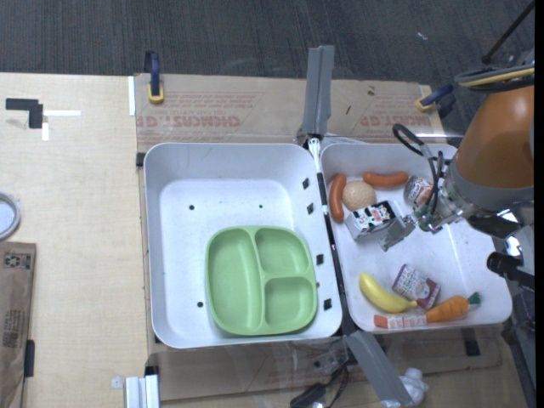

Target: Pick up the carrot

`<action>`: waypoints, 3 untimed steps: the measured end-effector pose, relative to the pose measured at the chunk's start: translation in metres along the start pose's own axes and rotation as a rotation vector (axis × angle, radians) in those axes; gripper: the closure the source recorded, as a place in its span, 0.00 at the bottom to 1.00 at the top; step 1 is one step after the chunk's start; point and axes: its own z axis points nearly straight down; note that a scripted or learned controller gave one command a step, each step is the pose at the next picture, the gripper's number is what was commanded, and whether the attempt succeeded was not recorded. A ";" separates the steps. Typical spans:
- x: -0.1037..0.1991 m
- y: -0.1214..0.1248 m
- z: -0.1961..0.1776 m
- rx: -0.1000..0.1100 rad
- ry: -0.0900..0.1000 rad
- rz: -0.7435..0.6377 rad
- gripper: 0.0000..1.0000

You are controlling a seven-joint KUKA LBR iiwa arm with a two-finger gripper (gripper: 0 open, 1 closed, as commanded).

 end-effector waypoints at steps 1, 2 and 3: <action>0.021 0.038 -0.018 -0.003 -0.002 -0.479 0.00; -0.005 -0.021 0.062 -0.001 0.000 -0.620 0.00; -0.026 0.027 0.038 -0.004 -0.005 -1.010 0.00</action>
